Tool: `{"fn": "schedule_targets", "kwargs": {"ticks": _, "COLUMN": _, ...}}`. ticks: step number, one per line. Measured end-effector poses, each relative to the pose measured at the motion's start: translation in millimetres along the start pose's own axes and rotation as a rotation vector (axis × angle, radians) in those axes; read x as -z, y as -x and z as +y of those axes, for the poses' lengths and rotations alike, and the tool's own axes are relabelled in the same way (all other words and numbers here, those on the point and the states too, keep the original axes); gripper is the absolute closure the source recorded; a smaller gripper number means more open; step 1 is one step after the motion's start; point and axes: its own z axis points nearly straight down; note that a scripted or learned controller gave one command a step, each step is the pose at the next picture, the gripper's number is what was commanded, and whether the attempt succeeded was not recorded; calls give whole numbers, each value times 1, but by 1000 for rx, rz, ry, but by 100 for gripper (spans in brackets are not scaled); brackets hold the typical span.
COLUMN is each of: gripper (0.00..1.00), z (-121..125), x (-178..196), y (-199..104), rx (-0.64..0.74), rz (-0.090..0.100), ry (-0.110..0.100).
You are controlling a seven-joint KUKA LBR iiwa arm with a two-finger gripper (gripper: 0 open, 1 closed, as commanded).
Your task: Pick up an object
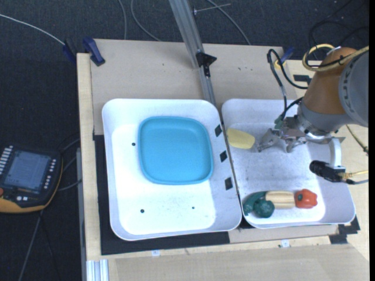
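Two white bins side by side: the left bin (117, 157) carries a blue plate (176, 150), while the gripper (280, 139) hangs over the right bin (258, 113), fingers spread, gripping nothing. Yellow object (241, 138) sits just beside it; green (259, 206), tan (280, 199) and red (305, 198) pieces line the near edge.

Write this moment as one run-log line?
gripper: over right bin, nothing held | yellow piece: beside it | blue plate: left bin
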Motion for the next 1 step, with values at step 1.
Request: {"fn": "schedule_targets", "kwargs": {"ticks": 1, "gripper": 100, "z": 2, "x": 13, "y": 0, "rx": 0, "rz": -1, "ry": 5}}
